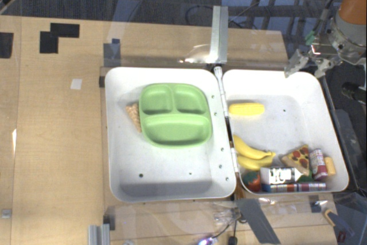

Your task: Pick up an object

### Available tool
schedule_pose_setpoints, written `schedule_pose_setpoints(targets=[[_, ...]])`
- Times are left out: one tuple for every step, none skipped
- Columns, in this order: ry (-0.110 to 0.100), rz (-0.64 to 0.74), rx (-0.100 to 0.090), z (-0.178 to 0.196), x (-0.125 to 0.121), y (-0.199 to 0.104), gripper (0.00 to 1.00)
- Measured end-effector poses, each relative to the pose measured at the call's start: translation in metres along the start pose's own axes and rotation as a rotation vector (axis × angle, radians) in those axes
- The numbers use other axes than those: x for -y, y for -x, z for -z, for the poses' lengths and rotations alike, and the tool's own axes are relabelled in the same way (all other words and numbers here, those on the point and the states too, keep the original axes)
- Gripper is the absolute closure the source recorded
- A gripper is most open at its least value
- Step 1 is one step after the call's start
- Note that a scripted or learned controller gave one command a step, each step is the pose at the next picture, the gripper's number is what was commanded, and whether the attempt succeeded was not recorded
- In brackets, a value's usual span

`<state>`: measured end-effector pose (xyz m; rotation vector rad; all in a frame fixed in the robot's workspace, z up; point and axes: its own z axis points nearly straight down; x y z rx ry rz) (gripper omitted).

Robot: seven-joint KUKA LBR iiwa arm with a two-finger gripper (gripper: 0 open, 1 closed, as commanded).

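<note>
My gripper (305, 66) hangs over the far right corner of the right bin (298, 94), just past its back rim, with its two fingers spread apart and nothing between them. In that bin lie a yellow oblong block (246, 109) near the left wall, a bunch of bananas (252, 152) below it, and a pile at the front right: a pizza slice (295, 156), a small can (321, 163) and a white box (280, 175). All of these are well below and to the left of the gripper.
The left bin (166, 181) holds a green divided plate (174, 113) with a tan cracker-like piece (133, 116) sticking out at its left edge. A metal post (219, 31) stands behind the divider between the bins. Cables run behind the right bin.
</note>
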<state>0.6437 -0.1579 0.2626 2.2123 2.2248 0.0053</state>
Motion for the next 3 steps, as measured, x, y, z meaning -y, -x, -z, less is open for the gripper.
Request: schedule_pose_setpoints(targets=[[0.003,-0.064,0.0,-0.166,-0.025,-0.052,0.0],[0.003,-0.064,0.0,-0.166,-0.025,-0.052,0.0],[0.006,-0.147,-0.001,-0.172,0.035,-0.05,0.0]])
